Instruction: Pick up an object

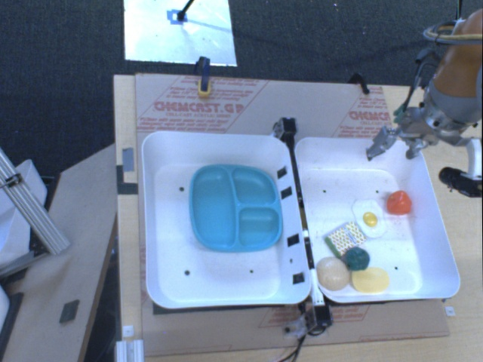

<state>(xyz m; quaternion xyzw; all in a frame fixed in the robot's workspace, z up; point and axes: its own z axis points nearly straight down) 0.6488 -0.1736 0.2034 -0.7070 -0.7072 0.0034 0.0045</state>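
You have two white bins side by side on the bench. The left bin (162,277) carries a blue divided plate (234,207) at its middle. The right bin (430,225) holds the small things: a fried egg (368,219) near its centre, a red tomato (398,202) toward the right edge, and, along the front edge, a yellow lump (370,280), a beige ball (333,273), a checkered sponge (346,237) and a dark green ball (356,259). Your gripper (394,145) hangs over that bin's back edge, jaws apart, nothing between them.

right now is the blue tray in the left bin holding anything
Empty: the blue tray shows bare blue in all three compartments.
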